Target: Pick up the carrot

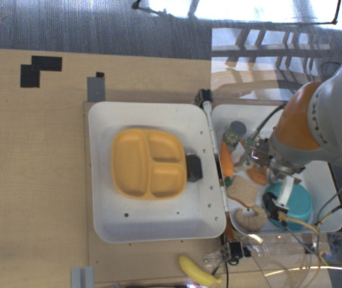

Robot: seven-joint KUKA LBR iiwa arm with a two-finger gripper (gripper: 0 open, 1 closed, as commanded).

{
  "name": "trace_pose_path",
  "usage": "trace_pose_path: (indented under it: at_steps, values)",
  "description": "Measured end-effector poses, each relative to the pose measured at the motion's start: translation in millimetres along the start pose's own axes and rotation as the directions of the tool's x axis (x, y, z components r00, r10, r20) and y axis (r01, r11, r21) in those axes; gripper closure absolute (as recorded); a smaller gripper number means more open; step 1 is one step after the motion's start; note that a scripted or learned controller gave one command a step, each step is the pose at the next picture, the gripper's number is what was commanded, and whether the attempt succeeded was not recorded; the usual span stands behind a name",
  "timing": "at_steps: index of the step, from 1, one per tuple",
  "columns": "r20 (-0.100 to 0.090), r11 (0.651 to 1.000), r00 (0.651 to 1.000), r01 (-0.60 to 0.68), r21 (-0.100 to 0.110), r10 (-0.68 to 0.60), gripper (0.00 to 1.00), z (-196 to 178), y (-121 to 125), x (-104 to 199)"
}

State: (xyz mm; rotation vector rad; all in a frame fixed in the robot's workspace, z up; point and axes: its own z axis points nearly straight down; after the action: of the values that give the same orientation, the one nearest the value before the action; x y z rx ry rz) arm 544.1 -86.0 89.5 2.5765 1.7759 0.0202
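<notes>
Camera view shows no readable writing, just black square markers [39, 69] on the far left of the pale wooden bench [33, 191], with grey ribbed floor beyond. Left white bin [153, 227] holds a yellow divided plate [148, 162] with a small black block [194, 167] touching its right edge. Right bin [219, 116] holds the carrot [225, 159] against its left wall, toast [243, 192] and a teal bowl [297, 204]; the gripper [256, 152], grasp unclear, hangs just right of the carrot.
</notes>
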Motion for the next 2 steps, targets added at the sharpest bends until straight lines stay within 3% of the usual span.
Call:
trace_pose_path:
  at_steps: [1,2]
  values:
    - [-0.007,1.0,1.0,0.001,0.006,-0.001,1.0,-11.7,0.4,2.9]
    - [-0.008,0.959,0.959,0.282,0.015,-0.282,1.0,-98.0,-101.8,127.3]
